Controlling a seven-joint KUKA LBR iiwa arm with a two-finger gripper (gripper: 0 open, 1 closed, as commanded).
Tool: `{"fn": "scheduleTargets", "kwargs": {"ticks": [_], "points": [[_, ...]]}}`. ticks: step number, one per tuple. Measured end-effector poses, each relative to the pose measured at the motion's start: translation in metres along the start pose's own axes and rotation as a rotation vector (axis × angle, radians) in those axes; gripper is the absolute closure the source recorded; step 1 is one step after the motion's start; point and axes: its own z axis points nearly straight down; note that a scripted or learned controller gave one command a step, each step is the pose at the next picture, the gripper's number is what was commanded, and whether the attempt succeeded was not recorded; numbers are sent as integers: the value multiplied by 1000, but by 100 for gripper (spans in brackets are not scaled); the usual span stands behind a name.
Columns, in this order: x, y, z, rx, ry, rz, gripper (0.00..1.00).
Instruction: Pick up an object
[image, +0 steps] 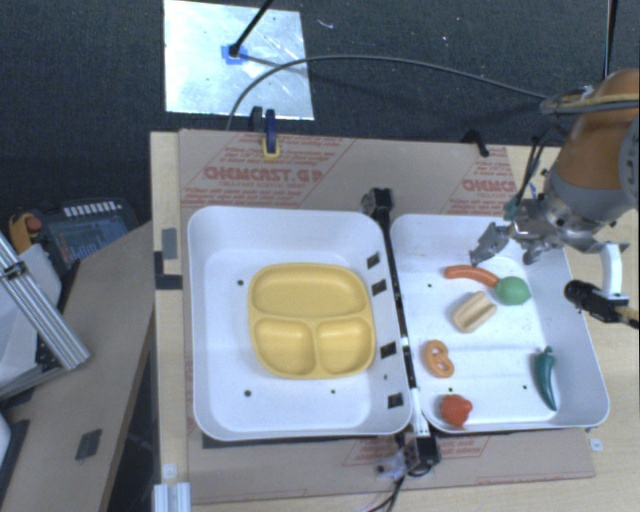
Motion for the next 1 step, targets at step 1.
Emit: {"fn": "scheduleTargets", "kwargs": {"ticks": [1], "points": [[0,3,-8,-13,-2,-2,0]]}}
